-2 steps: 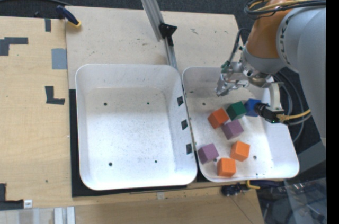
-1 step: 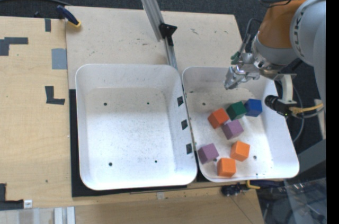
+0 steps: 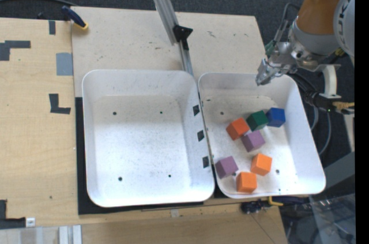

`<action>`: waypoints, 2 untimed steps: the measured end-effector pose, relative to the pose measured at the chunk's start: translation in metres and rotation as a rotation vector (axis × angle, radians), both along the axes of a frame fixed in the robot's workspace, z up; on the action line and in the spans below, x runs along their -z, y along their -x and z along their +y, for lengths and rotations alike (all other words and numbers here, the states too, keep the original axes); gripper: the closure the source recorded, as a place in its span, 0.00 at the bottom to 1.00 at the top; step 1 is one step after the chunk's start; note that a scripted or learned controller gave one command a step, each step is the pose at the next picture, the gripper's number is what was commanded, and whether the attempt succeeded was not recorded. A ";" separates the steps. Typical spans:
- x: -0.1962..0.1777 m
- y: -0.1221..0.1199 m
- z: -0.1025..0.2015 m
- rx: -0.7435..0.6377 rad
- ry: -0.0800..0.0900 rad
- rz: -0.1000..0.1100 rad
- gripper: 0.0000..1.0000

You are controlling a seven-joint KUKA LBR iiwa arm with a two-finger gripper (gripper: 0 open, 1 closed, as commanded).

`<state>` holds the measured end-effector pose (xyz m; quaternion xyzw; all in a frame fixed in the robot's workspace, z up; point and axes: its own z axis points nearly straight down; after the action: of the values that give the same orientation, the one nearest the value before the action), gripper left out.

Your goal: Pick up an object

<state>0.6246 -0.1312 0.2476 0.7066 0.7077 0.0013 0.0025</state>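
The hand (image 3: 264,78) hangs over the right bin's (image 3: 300,107) far rim, grip impossible to make out, with the cubes below and apart from it: blue (image 3: 277,116), green (image 3: 258,120), orange (image 3: 236,128), purple (image 3: 253,140) clustered mid-bin.

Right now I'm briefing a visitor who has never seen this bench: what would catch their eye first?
Probably the cluster of coloured cubes in the right bin: three orange, two purple, a green cube and a blue cube side by side. Next, the gripper hanging over that bin's far rim, above the cubes. The left bin beside it looks plain white.
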 end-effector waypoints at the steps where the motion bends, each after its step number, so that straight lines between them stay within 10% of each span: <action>1: -0.038 -0.001 0.001 0.000 -0.001 0.002 1.00; 2: -0.034 0.010 0.042 -0.003 -0.002 0.007 1.00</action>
<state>0.6149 -0.0889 0.2815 0.7056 0.7086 -0.0002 -0.0007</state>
